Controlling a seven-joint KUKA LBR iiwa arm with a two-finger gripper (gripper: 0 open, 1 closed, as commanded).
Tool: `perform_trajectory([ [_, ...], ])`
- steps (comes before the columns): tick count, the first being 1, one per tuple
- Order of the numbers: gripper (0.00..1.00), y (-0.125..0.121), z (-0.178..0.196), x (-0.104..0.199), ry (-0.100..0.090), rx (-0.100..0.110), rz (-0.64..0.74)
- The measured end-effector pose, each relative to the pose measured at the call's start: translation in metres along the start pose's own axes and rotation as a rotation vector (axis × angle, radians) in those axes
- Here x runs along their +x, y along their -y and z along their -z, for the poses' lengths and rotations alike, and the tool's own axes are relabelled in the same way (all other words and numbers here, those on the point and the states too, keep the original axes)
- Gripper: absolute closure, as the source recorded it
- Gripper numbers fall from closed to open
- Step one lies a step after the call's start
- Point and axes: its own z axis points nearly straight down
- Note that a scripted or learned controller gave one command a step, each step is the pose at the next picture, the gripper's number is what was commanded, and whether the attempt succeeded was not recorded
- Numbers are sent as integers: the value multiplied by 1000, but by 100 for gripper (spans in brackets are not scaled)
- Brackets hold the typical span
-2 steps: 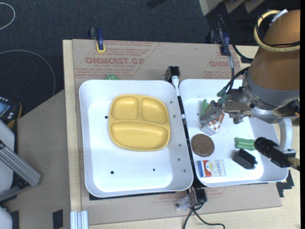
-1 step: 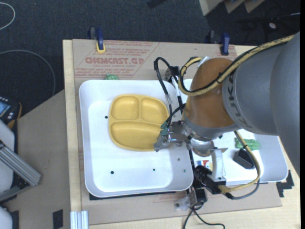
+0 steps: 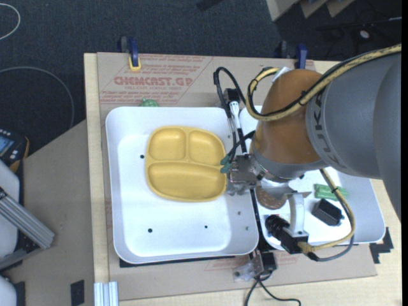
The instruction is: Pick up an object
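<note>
A yellow divided plate (image 3: 185, 162) lies in the left white bin (image 3: 172, 234), toward its upper right. The arm's orange band and grey body cover the inner edge of the right bin (image 3: 366, 225). My gripper (image 3: 234, 174) hangs at the plate's right rim, near the wall between the bins; its fingertips are hidden under the wrist. In the right bin lie a green object (image 3: 329, 192), a black block (image 3: 326, 212) and a brownish round object (image 3: 273, 200) partly under the arm.
Black cables loop around the wrist and trail to the bench's front edge (image 3: 255, 273). A cardboard sheet (image 3: 153, 78) lies under the bins, clamped at the back. The left bin's lower half is bare white floor.
</note>
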Motion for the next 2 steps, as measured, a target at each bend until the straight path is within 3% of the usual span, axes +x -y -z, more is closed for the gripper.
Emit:
perform_trajectory([
  [1, 100, -1, 115, 49, -5, -12, 9],
  [2, 100, -1, 216, 15, -2, -13, 0],
])
